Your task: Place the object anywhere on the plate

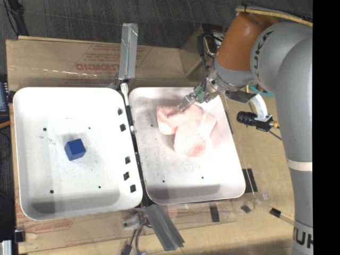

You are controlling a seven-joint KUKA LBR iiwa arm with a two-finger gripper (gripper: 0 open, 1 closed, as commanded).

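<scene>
Bench bins [32, 142]: blue cube [75, 149] lies far left of gripper [192, 100] above pink plate [186, 126]; finger spacing indiscernible.

Bench surface: flat brown cardboard sheet [159, 57] with faded red printing, lying over a dark grey carpet-like floor [106, 4].

Directly on the cardboard, two shallow white plastic bins side by side, touching along their inner edges. Left white bin [32, 158] sits toward the left edge of the cardboard; right white bin [159, 179] is just beside it.

A grey metal bar [128, 52] lies on the cardboard behind the seam between the bins, running away from them. A second grey metal strip [164, 228] lies at the front, angled, below the seam.
</scene>
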